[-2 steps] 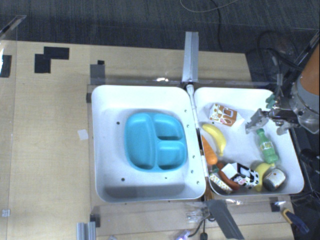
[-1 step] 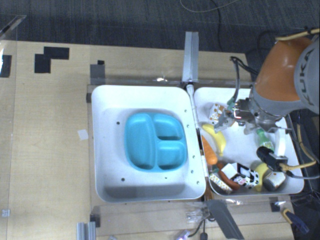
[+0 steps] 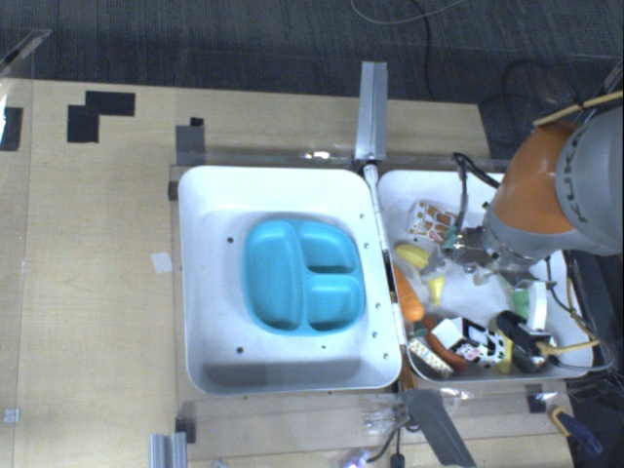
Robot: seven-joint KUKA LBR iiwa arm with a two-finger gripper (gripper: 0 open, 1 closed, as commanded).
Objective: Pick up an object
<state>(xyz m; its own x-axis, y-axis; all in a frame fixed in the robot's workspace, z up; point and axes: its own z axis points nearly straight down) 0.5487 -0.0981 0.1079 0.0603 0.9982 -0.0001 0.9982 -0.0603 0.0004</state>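
Note:
My gripper point(image 3: 456, 254) reaches in from the right and hangs low over the middle of the right bin point(image 3: 441, 191). Just to its left lie a yellow banana-shaped piece point(image 3: 413, 256) and a small yellow piece point(image 3: 434, 286). A patterned card pack point(image 3: 426, 220) sits behind them toward the far wall. An orange object point(image 3: 411, 306) rests against the bin's left wall. Near the front lie a black-and-white item point(image 3: 474, 339) and a red-brown item point(image 3: 438, 355). Nothing is visibly held.
The left bin point(image 3: 210, 261) holds a blue divided tray point(image 3: 302, 274) at its middle. A green-and-white bottle point(image 3: 537, 305) stands at the right bin's right side, under the arm. A metal post point(image 3: 371, 115) rises behind the divider between the bins.

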